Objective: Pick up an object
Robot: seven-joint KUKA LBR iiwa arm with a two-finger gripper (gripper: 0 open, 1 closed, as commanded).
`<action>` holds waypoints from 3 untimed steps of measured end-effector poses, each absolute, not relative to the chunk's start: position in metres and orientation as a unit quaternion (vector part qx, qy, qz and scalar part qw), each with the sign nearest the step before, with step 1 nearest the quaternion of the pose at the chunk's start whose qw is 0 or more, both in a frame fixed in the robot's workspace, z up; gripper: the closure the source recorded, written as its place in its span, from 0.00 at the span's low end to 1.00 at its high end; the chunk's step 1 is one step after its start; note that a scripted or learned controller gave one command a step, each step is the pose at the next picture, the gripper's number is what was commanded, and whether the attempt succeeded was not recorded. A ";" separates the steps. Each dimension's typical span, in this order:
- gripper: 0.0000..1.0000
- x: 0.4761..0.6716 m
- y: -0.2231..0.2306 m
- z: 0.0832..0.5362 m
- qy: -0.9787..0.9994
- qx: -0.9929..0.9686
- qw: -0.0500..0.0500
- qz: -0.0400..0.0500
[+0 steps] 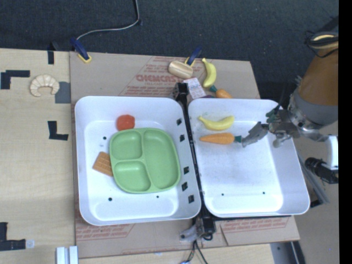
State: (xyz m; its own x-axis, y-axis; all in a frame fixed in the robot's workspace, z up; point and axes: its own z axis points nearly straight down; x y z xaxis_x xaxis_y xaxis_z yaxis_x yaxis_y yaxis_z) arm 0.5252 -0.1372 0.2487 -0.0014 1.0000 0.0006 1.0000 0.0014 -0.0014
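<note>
In the right bin (286, 197) a yellow banana (216, 122) lies near the back left, with an orange carrot (218, 139) just in front of it, green stub pointing right. My gripper (266, 137) hangs over the right bin's back right part, open, with nothing between its fingers. Its left finger (252, 135) ends just right of the carrot's green stub. The arm's grey wrist and orange band (322, 87) rise at the right edge.
The left bin (88, 202) holds a green divided plate (146, 159), a red piece (126, 122) and an orange cracker (103, 163). Behind the bins lie a bread roll (180, 69), a second banana (209, 73) and a small packet (193, 87). A croissant (44, 84) sits far left.
</note>
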 end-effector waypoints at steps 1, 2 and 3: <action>0.00 0.572 -0.102 0.150 -0.708 -0.707 0.002 0.001; 0.00 0.621 -0.138 0.087 -0.707 -0.707 -0.004 0.000; 0.00 0.665 -0.107 0.084 -0.706 -0.708 0.007 0.006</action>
